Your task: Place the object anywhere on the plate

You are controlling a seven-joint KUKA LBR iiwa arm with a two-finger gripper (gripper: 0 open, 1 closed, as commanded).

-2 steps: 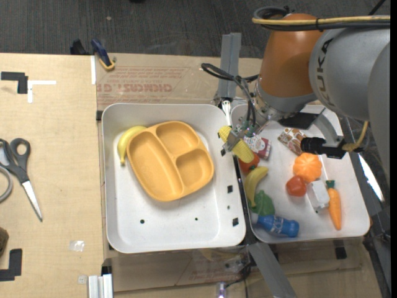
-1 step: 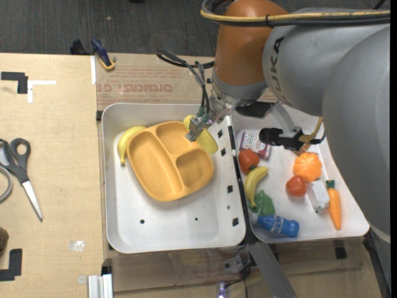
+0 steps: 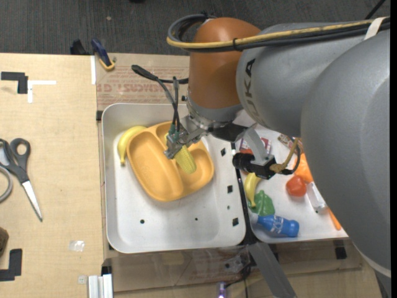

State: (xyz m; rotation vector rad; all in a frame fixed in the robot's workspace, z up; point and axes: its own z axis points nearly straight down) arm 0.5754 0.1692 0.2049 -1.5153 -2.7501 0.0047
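Over at the far left, a pair of scissors (image 3: 22, 172) with grey handles lies on the light wood bench (image 3: 49, 135), well apart from the bins.

Next is the left white bin (image 3: 161, 228). A banana (image 3: 128, 140) sits at about 10 o'clock in it, curled right against the rim of the yellow-orange plate (image 3: 158, 172). The plate takes up the upper half of that bin and looks tilted, not lying flat.

The gripper (image 3: 175, 144) hangs over the plate's 2 o'clock side, and a yellow corn cob (image 3: 185, 161) is pinched between its fingers, lower end down on the plate's inner surface near the right rim. So the corn is touching the plate and clamped at the same time.

The right bin (image 3: 291, 238) is mostly hidden under the grey arm (image 3: 322, 104). What shows: a small yellow and green toy (image 3: 254, 194) near the divider at 9 o'clock, a blue bottle-like thing (image 3: 279, 226) at 6, an orange ball (image 3: 296, 186) near the middle.
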